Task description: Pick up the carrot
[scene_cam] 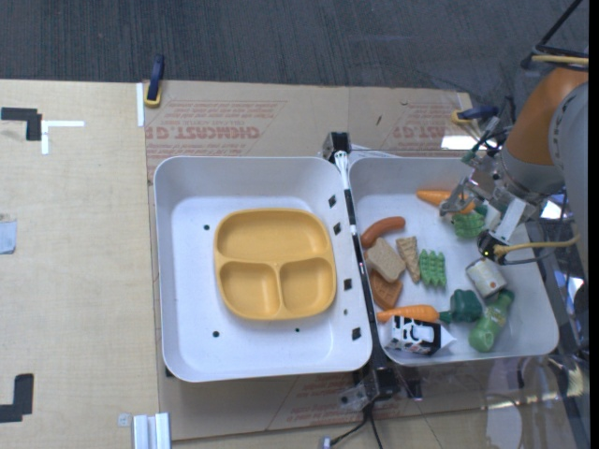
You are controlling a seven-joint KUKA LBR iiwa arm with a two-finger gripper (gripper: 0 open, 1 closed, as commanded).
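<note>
An orange carrot (pixel 431 196) lies near the back of the right bin (pixel 533 344), with a green leafy bit (pixel 469 223) just to its right. My gripper (pixel 461 204) hangs right over the carrot's right end, reaching in from the right on the grey arm with the orange band (pixel 552 110). I see nothing lifted. A second carrot-like orange piece (pixel 409 313) with a green tip lies near the bin's front, well away from the gripper.
The right bin also holds a red sausage (pixel 384 228), a bread slice (pixel 386 262), a green ridged piece (pixel 431 267), a white cylinder (pixel 485 276), green vegetables (pixel 473 314) and a black-and-white packet (pixel 415 335). A yellow divided plate (pixel 276 262) sits in the left bin (pixel 178 251).
</note>
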